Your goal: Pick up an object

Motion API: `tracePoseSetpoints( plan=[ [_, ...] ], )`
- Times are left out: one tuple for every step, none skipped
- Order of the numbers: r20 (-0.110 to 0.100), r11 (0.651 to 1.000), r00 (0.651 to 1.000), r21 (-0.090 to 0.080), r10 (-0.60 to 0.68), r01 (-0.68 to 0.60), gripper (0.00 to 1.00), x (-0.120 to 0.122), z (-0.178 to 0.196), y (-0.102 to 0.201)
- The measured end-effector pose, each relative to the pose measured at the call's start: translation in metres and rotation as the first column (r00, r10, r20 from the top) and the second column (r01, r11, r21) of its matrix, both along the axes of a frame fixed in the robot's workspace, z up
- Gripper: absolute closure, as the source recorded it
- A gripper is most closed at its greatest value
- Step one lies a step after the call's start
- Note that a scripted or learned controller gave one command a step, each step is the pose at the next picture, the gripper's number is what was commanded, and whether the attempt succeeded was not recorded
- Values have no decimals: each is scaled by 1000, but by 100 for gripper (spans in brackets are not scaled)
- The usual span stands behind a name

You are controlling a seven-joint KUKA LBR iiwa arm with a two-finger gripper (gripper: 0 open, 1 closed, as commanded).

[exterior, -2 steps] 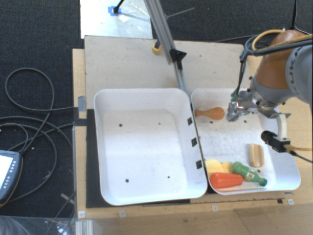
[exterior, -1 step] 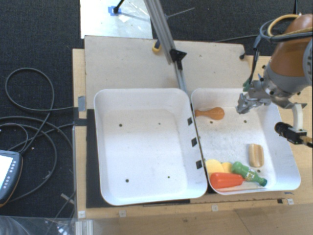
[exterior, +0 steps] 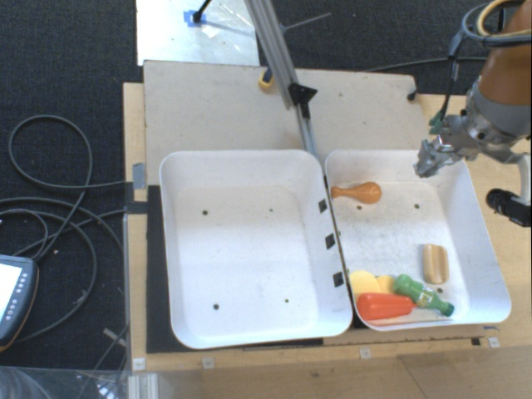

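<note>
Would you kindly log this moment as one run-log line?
gripper: above right white bin's far rim, holding nothing | nearest: orange drumstick-shaped toy

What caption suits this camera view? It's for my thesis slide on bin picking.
KUKA gripper poised over the right bin's far edge, above a drumstick, bread roll, green bottle and carrot.

Two shallow white plastic bins are set side by side on the pale wooden worktop (exterior: 249,106). In the right bin (exterior: 478,231), an orange drumstick-shaped toy (exterior: 359,193) is placed near the far wall; a tan bread-roll toy (exterior: 435,263) is found towards the right. At the near wall, a yellow toy (exterior: 366,283), a red-orange carrot-shaped toy (exterior: 384,306) and a green bottle (exterior: 422,295) are clustered together. The metal claw (exterior: 432,160) is positioned over the right bin's far right corner.
</note>
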State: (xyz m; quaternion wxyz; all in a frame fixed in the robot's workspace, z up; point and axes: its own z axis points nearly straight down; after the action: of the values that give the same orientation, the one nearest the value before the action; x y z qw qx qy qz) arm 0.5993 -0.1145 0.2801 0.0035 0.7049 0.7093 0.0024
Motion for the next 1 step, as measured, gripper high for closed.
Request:
tracePoseSetpoints(
  plan=[
    [-5, 1000, 1000, 3, 4, -4, 100, 9, 3, 54]
  ],
)
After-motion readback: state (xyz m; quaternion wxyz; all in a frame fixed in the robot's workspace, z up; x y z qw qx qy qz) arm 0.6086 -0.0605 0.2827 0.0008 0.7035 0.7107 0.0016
